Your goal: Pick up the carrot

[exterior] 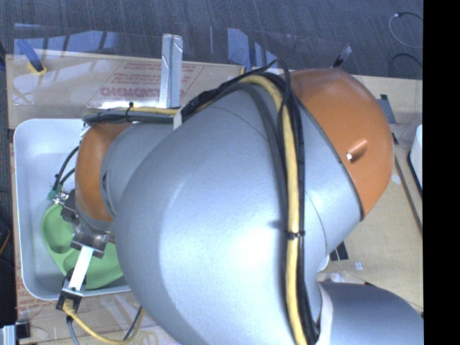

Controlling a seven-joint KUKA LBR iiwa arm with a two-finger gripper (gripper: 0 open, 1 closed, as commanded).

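Grey arm (237, 214) low over a green object (52, 230) in the left white bin (29, 157), gripper (80, 232) state unclear

I'm watching the arm (237, 214) blocking most of the bench, spreading from the centre out to 3 and 6 o'clock. In the left bin (39, 160), a rounded green thing (52, 230) is filling the floor at 8 o'clock, while bare floor is lying open toward 9 o'clock. An upright metal post (172, 67) is standing at 11 o'clock.
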